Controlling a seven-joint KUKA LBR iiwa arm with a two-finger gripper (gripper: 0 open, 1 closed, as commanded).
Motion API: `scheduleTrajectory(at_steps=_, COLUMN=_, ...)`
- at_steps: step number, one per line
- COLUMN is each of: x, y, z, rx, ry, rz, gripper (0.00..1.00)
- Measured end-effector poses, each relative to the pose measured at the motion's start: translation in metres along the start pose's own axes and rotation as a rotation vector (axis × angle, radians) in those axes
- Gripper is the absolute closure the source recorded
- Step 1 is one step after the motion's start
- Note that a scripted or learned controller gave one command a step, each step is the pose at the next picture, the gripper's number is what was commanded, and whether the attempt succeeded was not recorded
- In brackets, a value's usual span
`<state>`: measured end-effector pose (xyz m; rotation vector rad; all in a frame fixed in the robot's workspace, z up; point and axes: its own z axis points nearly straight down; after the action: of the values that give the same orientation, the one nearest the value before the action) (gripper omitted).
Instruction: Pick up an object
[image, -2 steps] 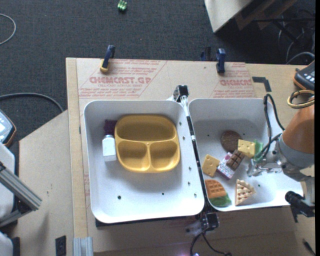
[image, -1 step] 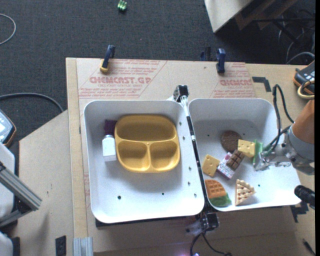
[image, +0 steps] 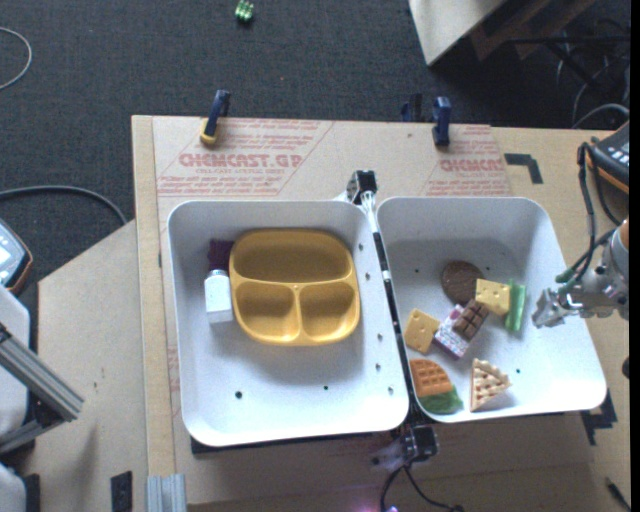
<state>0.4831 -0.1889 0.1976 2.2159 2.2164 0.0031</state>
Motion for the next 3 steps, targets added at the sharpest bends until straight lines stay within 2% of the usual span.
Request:
scheduleTrajectory(at_steps=1, x=-0.001, y=0.001, z=-0.029, rx=0.001, ry=0.001, rz=-0.001, gripper=1.0)
scheduleTrajectory(at_steps=2, x=0.027, y=0.052, z=-0.033, rx=0.001, ry=0.003, rz=-0.006, gripper=1.0)
scheduleTrajectory(at_steps=3, x=0.058, y=0.084, z=-0.026, rx=0.002, ry=0.003, rz=-0.005, gripper=1.0)
